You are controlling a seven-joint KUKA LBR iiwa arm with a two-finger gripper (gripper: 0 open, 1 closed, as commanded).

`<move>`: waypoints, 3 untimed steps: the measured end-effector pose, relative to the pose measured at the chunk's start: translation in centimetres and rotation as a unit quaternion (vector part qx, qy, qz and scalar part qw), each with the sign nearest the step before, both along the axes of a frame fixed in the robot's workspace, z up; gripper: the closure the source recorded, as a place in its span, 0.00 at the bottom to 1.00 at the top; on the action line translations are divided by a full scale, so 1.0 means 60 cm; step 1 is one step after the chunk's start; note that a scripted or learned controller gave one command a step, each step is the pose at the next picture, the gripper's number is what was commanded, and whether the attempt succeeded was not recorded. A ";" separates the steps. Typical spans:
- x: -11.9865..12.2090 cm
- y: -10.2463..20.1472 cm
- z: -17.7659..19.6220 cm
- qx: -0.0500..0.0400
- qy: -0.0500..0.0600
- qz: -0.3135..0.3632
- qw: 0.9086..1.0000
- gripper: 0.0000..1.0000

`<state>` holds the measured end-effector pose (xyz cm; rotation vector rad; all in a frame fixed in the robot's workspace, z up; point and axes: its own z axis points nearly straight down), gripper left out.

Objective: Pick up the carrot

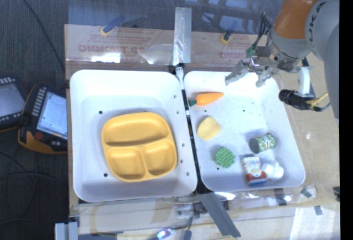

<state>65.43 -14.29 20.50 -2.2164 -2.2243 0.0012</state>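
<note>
Two white bins sit side by side on the bench, and the nearest things to the camera lie along the front of the right bin [287, 139]: a small red and white carton [252, 170] touching a white bottle [274, 170], a green can [263, 142] on its side just behind them, and a green knobbly round piece [224, 156] to their left. Level with these in the left bin [83, 123] rests a yellow divided tray [139, 145], its three compartments bare. A pale yellow lump [208, 128] lies a little farther back in the right bin, near the wall shared by the two bins.

Farther still is the carrot [207, 98], in the far left part of the right bin, close to that shared wall. Its long axis runs roughly left to right across the view (tilted only slightly), with the green stub at the left end and the orange body pointing right. Nothing touches it, though the yellow lump is near its front side.

Farthest back, the gripper [249, 72] hangs over the far edge of the right bin, its two fingers spread apart with nothing between them. From there the carrot lies to the view's left and a little toward the camera, so I judge the coming move to be a short travel that way and a descent, with the fingers best closing across the carrot's narrow width, not along its length
</note>
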 end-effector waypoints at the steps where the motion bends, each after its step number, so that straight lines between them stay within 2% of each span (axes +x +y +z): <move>1: 0.022 0.056 -0.185 -0.002 -0.001 0.056 0.998 0.00; 2: -0.095 0.195 -0.036 0.000 0.001 -0.006 1.000 0.00; 3: -0.176 0.069 -0.147 0.000 0.001 0.110 0.994 0.00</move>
